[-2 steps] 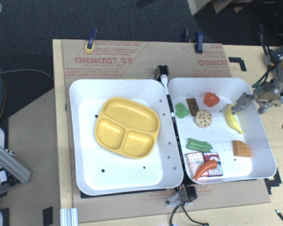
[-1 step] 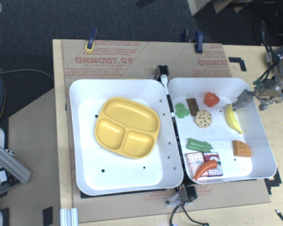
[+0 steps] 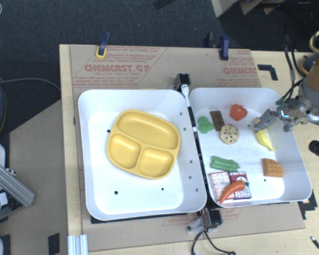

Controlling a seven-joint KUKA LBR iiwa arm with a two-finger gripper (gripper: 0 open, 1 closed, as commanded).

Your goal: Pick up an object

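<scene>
The right bin (image 3: 297,163) holds several toy foods: a red tomato (image 3: 237,111), a brown chocolate bar (image 3: 217,120), a green piece (image 3: 204,125), a cookie (image 3: 229,134), a yellow banana (image 3: 264,139), a green bean pod (image 3: 224,163), a waffle (image 3: 272,168), and a red chili (image 3: 233,189) lying on a printed packet (image 3: 228,186). My gripper (image 3: 272,119) hangs at the bin's right side, just above the banana and right of the tomato. Nothing shows between its fingers.
The left bin (image 3: 93,142) holds a yellow three-compartment plate (image 3: 143,143). Both bins rest on a brown cardboard sheet (image 3: 149,65) fixed with clamps at the back. Cables and arm parts crowd the far right edge.
</scene>
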